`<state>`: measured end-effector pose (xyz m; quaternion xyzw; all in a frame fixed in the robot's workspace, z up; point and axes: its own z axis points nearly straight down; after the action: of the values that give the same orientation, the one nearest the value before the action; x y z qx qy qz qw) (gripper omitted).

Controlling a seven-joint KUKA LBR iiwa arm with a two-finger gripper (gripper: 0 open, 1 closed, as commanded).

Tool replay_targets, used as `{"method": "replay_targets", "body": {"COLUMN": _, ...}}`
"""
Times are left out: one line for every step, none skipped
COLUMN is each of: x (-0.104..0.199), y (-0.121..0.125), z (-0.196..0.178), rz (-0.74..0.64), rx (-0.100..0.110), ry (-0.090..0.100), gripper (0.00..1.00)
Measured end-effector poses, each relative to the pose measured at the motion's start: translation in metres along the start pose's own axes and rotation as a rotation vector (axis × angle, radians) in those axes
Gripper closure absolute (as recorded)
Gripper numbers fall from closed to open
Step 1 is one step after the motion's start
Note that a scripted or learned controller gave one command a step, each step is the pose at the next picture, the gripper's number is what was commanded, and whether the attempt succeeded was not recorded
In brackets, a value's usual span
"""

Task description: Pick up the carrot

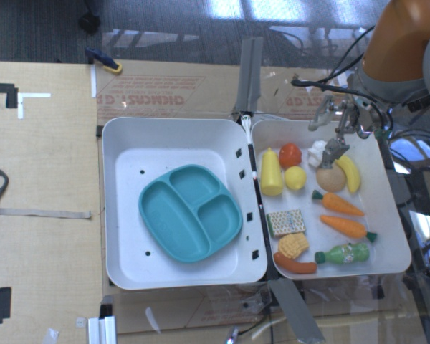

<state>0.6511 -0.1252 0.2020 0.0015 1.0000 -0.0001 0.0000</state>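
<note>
Carrot (342, 205) toys are lying right of centre, looking light, rigid, slippery; mid-body suits gripping. Gripper (335, 153) is hovering above, opening unclear.

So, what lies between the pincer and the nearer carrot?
In the camera view, a tan potato sits just under the pincer, above the nearer carrot; a banana lies beside it.

The tray (190, 212) lies in the left bin (115, 192); two carrots (342, 206) lie side by side in the right bin (387, 213), behind the bottle (342, 254).
</note>
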Motion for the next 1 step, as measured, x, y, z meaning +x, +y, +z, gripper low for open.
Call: {"method": "replay_targets", "body": {"x": 0.071, "y": -0.0155, "z": 0.0876, "rz": 0.076, "rx": 0.0, "ry": -0.003, "gripper": 0.0}}
